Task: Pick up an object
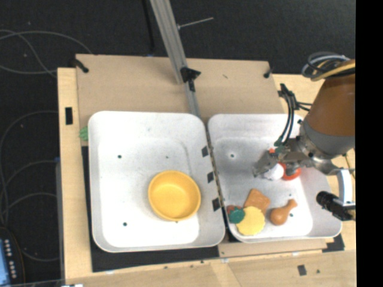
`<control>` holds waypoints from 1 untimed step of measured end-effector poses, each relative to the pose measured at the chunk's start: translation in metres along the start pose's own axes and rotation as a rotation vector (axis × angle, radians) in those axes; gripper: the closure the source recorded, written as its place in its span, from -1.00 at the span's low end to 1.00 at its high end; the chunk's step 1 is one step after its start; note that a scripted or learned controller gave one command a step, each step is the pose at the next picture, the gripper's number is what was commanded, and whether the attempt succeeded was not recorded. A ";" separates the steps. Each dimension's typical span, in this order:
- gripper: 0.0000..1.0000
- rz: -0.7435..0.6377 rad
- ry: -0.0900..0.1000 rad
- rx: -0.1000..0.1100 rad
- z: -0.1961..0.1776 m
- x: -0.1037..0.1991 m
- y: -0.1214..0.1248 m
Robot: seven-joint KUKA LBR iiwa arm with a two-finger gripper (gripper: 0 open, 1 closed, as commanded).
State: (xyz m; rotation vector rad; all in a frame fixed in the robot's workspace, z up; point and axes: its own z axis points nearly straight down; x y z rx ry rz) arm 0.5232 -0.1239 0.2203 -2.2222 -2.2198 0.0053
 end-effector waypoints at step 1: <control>-1.00 0.000 0.000 0.000 0.043 0.003 0.001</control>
